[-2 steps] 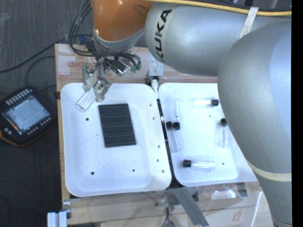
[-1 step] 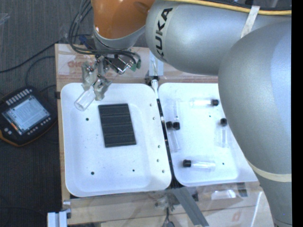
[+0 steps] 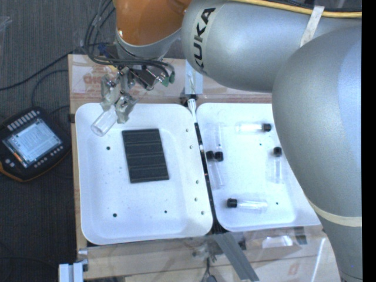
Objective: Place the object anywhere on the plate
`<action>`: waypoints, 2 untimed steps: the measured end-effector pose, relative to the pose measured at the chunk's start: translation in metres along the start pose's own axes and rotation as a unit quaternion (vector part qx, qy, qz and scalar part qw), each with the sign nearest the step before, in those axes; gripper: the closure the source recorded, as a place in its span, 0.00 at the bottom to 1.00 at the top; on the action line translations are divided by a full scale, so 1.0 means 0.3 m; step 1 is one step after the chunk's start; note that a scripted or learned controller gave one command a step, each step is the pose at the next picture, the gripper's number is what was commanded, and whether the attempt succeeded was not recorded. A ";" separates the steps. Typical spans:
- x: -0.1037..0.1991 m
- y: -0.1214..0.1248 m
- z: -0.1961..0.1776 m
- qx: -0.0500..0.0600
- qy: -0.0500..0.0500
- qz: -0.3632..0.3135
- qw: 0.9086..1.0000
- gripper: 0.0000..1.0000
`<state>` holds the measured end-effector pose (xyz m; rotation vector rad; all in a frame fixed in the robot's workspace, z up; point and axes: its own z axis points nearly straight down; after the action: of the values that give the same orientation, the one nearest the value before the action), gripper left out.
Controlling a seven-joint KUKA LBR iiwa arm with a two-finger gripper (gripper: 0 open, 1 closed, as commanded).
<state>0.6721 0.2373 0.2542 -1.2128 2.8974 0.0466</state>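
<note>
— The metal two-finger gripper [image 3: 117, 107]: what is it doing?
— It is clamped on a clear, cylindrical plastic vial [image 3: 103, 123], held tilted over the far-left corner of the smooth white left bin [image 3: 100, 216].
— And the plate?
— The dark, ribbed rectangular plate [image 3: 145, 155] lies flat nearby, apart from the vial.
— The right white bin [image 3: 294, 210]?
— It bears several clear black-capped vials [image 3: 247, 203].

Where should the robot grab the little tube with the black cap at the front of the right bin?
Best guess: grip the tube around its clear middle, coming straight down from above. It lies flat on the right bin floor, cap to the left, so the tool's fingers should close across its narrow width. Nothing lies close beside it.
</note>
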 end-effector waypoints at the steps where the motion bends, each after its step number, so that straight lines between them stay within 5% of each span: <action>1: -0.005 0.000 -0.021 -0.003 -0.002 0.002 1.000 1.00; 2: 0.131 0.072 0.170 0.012 0.009 -0.112 0.994 1.00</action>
<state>0.6286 0.2259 0.2034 -1.5326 2.7466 0.0019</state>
